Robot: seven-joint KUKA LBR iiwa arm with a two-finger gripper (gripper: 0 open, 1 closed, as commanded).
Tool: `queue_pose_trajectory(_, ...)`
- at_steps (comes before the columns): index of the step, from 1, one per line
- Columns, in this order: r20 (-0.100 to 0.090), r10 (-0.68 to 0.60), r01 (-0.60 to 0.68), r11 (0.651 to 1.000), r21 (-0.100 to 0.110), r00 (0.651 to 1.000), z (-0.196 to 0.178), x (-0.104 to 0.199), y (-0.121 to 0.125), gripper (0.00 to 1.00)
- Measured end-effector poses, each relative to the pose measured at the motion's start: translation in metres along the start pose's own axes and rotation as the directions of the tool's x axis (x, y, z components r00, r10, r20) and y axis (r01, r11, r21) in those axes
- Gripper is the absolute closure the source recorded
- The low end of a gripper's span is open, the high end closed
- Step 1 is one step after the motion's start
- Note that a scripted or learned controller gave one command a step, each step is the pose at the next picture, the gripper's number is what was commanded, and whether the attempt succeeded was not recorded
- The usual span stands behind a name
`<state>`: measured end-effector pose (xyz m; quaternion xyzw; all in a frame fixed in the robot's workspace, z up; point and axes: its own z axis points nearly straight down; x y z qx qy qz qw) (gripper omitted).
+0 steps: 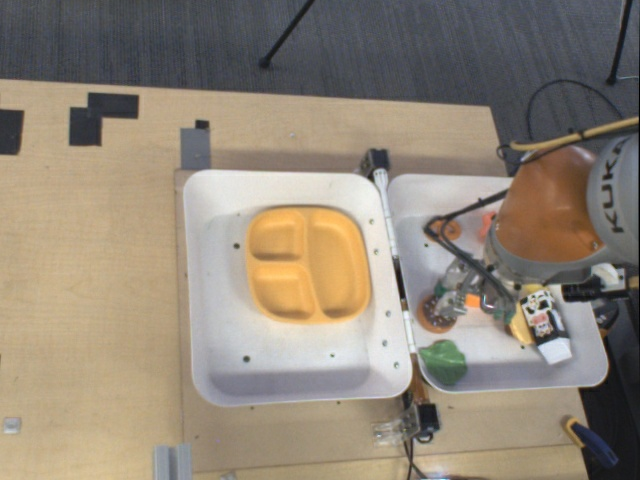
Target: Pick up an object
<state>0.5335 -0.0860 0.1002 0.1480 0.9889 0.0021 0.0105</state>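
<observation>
The brown round object (434,313) lies low in the right bin (590,368), close to that bin's left wall, and my gripper (462,296) hangs right over it. From this slanted view I cannot tell whether it is open or closed, or whether anything sits between its tips, so I claim no hold.

The crowding worries me. A green lump (443,361) sits just below the brown piece, and a yellow and white item (540,320) lies near my wrist on the other side. If I descend slightly off centre, I judge that I could nudge the brown piece against the wall or clip a neighbour instead. The piece also looks flat, so a pinch might slide off its edge. The left bin (215,368) with its orange divided tray (306,264) is well apart and at no risk.
</observation>
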Motion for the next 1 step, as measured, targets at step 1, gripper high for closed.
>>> queue_pose_trajectory(1, -0.001, 0.000, 0.000, 1.000, 0.002, 1.000, 0.0008, 0.0004, -0.0010, 0.00)
